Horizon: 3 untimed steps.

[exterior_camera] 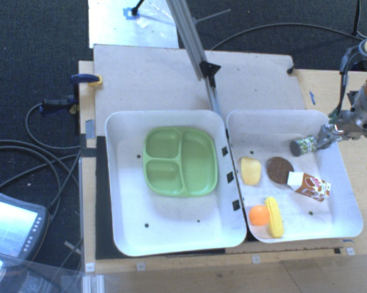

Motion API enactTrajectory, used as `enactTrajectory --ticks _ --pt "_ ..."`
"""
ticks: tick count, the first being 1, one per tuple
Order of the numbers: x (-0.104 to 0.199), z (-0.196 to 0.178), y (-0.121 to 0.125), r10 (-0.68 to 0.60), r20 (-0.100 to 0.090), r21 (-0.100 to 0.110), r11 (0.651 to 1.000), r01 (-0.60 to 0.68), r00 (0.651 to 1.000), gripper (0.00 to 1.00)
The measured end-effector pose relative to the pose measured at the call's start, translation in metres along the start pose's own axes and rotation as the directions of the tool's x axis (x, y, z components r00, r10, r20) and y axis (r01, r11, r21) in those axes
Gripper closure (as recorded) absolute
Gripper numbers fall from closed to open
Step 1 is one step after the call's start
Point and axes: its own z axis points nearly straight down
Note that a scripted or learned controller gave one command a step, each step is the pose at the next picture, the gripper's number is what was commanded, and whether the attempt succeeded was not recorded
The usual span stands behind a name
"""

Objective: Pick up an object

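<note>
Right bin (348,182) wall meets tool (327,136), fingers unclear.

Bright, even overhead light, slightly washed out.
Soft shadows inside the white bins (171,240); glare on bench (147,72); overall mildly soft focus.

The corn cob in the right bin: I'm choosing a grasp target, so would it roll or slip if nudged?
The corn cob looks rounded and elongated, so it would probably roll sideways. The orange ball lies against its left side and might block that. Its surface looks smooth, so possibly slippery.
</note>
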Motion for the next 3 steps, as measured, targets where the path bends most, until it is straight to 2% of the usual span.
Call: enactTrajectory --ticks 1,3 --pt "0.0 -0.012 0.001 0.0 -0.001 0.004 1.0 0.0 1.0 1.0" --pt "0.115 -0.031 0.004 -0.006 -0.006 0.007 1.0 0.006 1.0 1.0"
